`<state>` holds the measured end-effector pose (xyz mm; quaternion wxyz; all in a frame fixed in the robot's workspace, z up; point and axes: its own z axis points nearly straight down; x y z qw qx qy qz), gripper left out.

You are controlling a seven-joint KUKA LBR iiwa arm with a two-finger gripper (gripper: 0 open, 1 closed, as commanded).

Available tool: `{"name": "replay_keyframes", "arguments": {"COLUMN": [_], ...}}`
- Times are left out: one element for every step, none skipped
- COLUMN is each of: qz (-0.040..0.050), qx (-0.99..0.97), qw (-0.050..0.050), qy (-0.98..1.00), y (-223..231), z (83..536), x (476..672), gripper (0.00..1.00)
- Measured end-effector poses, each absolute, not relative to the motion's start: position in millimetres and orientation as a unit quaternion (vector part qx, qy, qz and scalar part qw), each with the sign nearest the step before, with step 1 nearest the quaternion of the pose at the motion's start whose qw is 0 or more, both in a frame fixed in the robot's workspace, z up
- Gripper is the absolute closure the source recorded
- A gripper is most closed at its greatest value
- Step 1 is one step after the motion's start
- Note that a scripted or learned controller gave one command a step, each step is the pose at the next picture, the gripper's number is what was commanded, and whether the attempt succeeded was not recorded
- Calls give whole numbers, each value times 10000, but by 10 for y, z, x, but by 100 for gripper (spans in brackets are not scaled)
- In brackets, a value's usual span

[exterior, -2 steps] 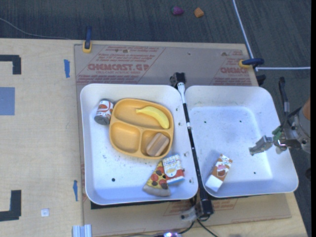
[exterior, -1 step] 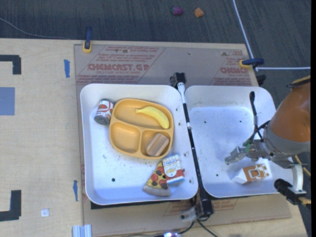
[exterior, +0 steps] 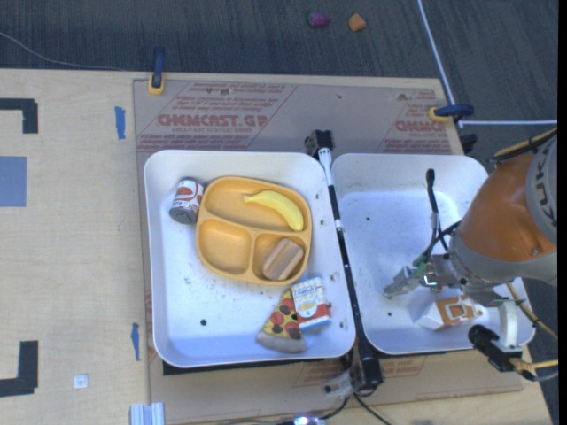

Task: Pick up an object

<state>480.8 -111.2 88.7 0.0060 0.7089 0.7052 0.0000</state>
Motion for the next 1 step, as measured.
{"name": "replay_keyframes", "arguments": {"qz": [11], "qx": [7101], "qw": [141], "qy": [7040], "y": [-1146], "z": [1004], "x": [4837], "gripper": [100]}}
